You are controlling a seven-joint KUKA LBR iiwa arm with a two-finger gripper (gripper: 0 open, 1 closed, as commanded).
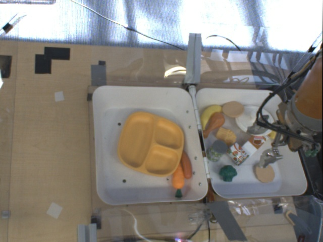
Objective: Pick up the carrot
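Observation:
The carrot [178, 177] is orange with a green stub at its near end. It lies in the left bin [108, 185], by the front right corner of the yellow divided plate [150, 143] and close to the bin's right wall. A red-brown sausage [186, 165] lies right beside it, on its far right. My gripper [270, 158] hangs over the right bin [292, 188], well to the right of the carrot, just above a tan round disc [264, 174]. Nothing shows in its grasp.
The right bin holds several toy foods: a banana [209, 113], a drumstick [215, 123], a tan cookie [233, 109], a grey can [218, 149], a small red-and-white box [238, 154] and broccoli [228, 173]. A ridge [198, 135] separates the bins.

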